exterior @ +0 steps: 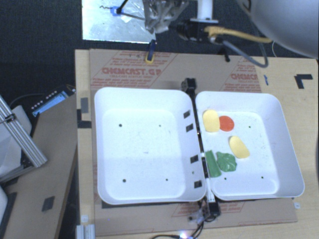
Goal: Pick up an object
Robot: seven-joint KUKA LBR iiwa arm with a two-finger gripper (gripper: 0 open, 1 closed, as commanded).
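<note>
Nearest the lens, my grey arm (279, 9) fills the upper right of the frame, with my gripper (158, 15) at the top centre, above the bench's far edge. Its state I cannot tell. Every object lies in the right bin (286, 148), lower right of my gripper: two yellow pieces (211, 120), a red disc (227, 123), green pieces (226, 161).

We see the arm (279, 14) as a big, smooth, pale grey rounded shell with dark lettering at its top edge (cut off, unreadable). A yellow cable (239, 34) and a grey one run from a black fitting beside a white cylindrical section; the gripper (158, 19) is translucent, ribbed metal-grey.
</note>
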